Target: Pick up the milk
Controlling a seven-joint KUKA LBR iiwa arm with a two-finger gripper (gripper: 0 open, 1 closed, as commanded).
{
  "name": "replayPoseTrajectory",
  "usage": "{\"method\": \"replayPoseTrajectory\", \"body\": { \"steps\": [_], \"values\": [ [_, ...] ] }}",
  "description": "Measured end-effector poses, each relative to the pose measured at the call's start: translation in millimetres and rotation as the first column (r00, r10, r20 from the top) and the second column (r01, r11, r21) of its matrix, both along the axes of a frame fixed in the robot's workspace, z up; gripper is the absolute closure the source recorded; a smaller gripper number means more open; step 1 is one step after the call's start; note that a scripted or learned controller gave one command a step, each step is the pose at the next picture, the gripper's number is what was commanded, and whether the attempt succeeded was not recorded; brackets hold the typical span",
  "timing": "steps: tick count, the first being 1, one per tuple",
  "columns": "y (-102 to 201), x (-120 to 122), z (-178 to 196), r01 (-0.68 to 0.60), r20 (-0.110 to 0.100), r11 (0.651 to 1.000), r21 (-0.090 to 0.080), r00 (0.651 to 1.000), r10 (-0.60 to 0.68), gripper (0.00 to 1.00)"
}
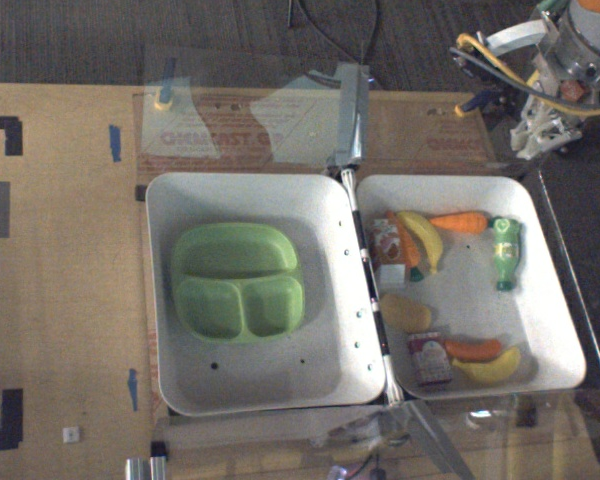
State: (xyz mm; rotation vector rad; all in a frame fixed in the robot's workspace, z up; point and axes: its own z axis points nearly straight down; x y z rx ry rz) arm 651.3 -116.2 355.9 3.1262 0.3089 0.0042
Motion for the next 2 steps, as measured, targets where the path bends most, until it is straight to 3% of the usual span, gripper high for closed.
{"method": "replayPoseTrajectory", "body": {
  "steps": [1, 2],
  "values": [
    [0.4, 0.0, -0.1, -0.001, -0.001, 1.0, 0.0, 1.0, 0.001, 0.0],
    [-59.1, -25.2, 76.8, -0.08, -0.003, 0.997, 0.0, 0.997, 0.08, 0.0]
  ]
}}
